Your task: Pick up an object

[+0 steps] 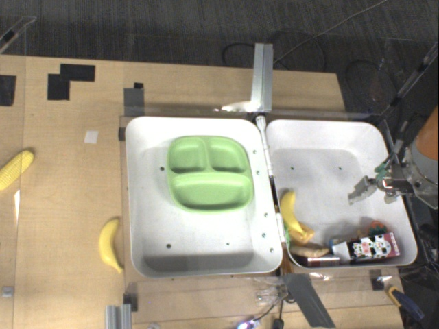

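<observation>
Camera view: a green sectioned plastic tray (208, 172) is seen in the left white bin (140, 204). A yellow banana (293, 219) and a small printed carton (372, 246) lie along the right white bin's (322, 142) near wall. The end effector (367, 186) is held above that bin's right side, fingers spread, nothing gripped.

Cut-off arm, blurred small objects

The arm (426, 149) ran off the right edge, so just its orange band and a grey stretch showed. The gripper (374, 187) was small and blurred, leaving its fingers unreadable. The printing on the small box (374, 247) in the right bin (322, 139) was too fine to read, and the dark items (322, 251) beside it blurred together. The corn cob (15, 170) was cut by the left edge.
</observation>
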Controlling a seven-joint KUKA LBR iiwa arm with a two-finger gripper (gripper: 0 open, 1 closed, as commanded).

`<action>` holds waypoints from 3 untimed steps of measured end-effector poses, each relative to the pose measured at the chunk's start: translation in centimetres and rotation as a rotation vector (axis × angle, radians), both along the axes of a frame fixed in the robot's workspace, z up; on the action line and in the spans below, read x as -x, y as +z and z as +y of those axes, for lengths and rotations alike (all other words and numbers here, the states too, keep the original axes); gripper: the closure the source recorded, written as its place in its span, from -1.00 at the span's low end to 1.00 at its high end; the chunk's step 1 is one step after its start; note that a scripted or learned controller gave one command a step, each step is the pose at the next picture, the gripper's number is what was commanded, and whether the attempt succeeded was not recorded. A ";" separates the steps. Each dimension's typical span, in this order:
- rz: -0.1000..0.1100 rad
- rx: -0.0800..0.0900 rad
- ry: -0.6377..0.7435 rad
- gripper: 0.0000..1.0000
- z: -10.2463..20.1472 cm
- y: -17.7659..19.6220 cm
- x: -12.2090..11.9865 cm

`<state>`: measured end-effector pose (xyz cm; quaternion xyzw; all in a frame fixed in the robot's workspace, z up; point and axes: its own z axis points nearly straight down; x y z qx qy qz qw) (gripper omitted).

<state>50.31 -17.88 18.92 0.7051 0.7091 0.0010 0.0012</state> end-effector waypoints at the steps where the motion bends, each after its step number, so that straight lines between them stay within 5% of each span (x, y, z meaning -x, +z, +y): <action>1: -0.014 0.003 0.054 -1.00 8.2 -9.8 0.4; 2: -0.012 -0.006 -0.255 -1.00 6.6 -9.9 0.4; 3: -0.013 0.002 0.051 -1.00 4.2 -9.9 -5.1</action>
